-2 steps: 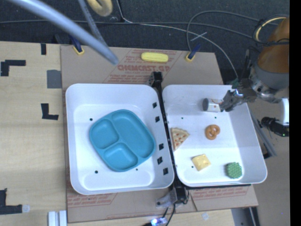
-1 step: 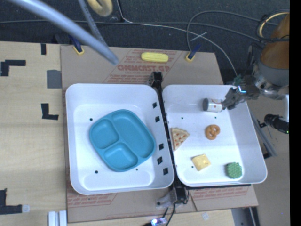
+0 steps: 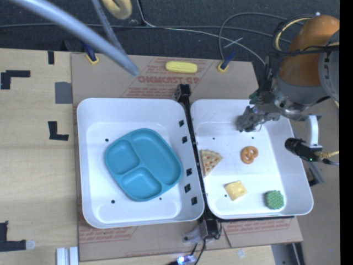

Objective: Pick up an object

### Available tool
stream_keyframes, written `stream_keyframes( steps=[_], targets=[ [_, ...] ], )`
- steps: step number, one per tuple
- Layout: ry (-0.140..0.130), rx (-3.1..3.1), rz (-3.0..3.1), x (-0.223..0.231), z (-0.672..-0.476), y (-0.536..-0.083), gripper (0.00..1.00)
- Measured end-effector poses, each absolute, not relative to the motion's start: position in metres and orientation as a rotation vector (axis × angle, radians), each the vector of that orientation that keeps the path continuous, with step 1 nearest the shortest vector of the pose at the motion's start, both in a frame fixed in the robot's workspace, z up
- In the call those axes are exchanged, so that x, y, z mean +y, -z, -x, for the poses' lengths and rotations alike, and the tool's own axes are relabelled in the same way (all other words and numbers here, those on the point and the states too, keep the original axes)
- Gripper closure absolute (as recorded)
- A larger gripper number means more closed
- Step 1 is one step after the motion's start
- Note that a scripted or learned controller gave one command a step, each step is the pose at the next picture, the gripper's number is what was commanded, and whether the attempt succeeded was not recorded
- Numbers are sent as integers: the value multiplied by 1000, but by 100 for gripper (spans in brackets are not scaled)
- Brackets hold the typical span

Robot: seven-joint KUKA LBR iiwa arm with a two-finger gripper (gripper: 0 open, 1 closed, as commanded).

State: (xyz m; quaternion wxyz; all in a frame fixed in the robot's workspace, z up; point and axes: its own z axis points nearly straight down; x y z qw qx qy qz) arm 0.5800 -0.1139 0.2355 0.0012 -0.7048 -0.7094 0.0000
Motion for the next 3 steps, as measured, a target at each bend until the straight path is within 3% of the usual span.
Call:
stream_keyframes(
  steps=[3],
  targets=[
    [-3, -2226, 2212, 49, -567, -218, 100]
  ],
)
